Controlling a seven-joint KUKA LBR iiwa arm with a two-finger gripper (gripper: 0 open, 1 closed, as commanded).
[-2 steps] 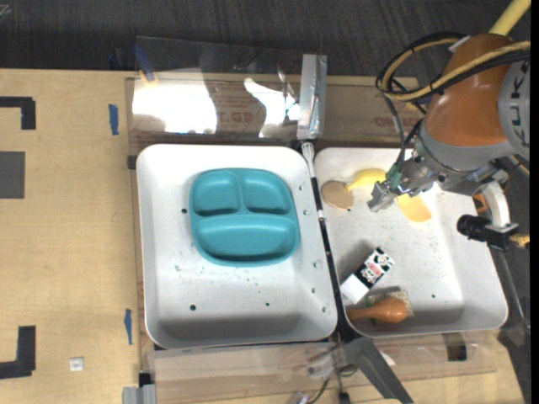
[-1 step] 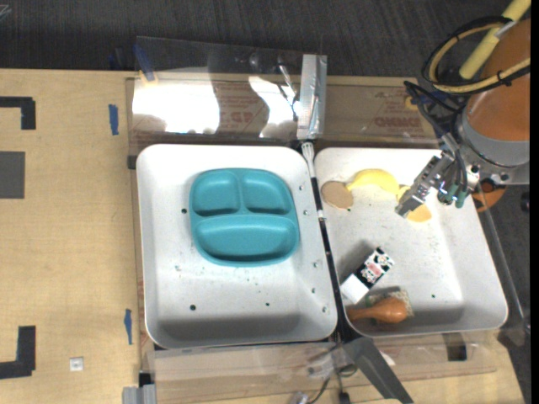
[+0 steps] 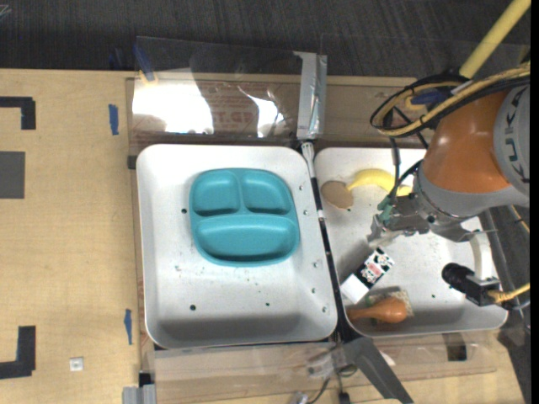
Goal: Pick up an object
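The counter (image 3: 59, 225) is covered at centre frame by the left bin (image 3: 160, 310), in which a teal divided plate (image 3: 244, 215) is set. The right bin (image 3: 438, 297) is overhung by the arm (image 3: 472, 154) from the right. The hand (image 3: 389, 224) is seen above a small black-and-white carton (image 3: 370, 273); its opening cannot be told. A banana (image 3: 370, 179), a brown egg-like object (image 3: 337, 194) and an orange piece (image 3: 381, 310) are spread around it.
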